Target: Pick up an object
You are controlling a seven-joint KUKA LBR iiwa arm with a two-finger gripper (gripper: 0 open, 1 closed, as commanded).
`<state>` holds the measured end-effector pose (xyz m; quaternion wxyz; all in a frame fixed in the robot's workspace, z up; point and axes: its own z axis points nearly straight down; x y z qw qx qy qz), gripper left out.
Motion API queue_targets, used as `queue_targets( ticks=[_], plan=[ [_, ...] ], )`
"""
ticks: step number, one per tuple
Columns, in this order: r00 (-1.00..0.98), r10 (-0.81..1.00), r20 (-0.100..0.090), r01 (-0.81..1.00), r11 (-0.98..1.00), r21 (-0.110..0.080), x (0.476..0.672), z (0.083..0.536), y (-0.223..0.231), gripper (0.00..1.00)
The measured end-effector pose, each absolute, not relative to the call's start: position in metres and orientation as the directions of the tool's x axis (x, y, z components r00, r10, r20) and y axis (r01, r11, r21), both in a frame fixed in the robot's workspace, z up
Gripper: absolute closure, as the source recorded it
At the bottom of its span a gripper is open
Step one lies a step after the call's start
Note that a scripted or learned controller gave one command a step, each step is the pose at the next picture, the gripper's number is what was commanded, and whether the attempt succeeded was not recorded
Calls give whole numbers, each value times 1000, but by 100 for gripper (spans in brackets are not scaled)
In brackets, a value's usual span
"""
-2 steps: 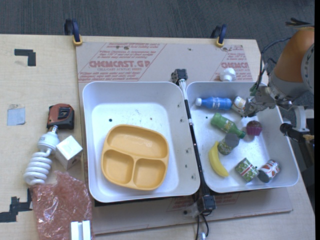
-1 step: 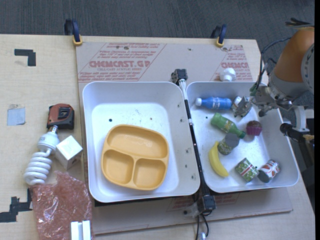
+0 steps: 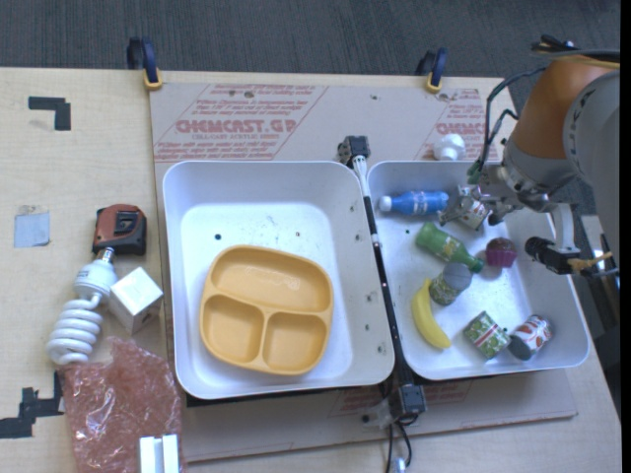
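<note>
1 fixed overhead camera looks down aslant on 2 bins (image 3: 367,264).

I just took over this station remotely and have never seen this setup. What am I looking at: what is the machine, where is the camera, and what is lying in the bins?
One camera looks down at a slant on a bench. The grey arm with the orange band reaches in from the right; its gripper hangs over the right bin, and I cannot tell whether it holds anything. That bin contains a blue bottle, a green bottle, a banana, a purple object and a few small packages. The left bin holds a yellow divided tray. Left of the bins lie a spiral light bulb, a white cube and a tape measure.
</note>
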<state>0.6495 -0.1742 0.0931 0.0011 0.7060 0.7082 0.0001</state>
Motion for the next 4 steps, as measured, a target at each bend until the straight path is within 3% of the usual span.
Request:
queue_targets(
  ticks=[1,2,3,4],
  plan=[
    [-5,1000,-1,1000,5,-7,648,103,-175,100],
    [1,1000,-1,1000,-1,0,586,190,-162,100],
    [0,1000,-1,1000,0,1,568,226,-90,100],
    [0,1000,-1,1000,0,1,568,226,-90,0]
  ],
)
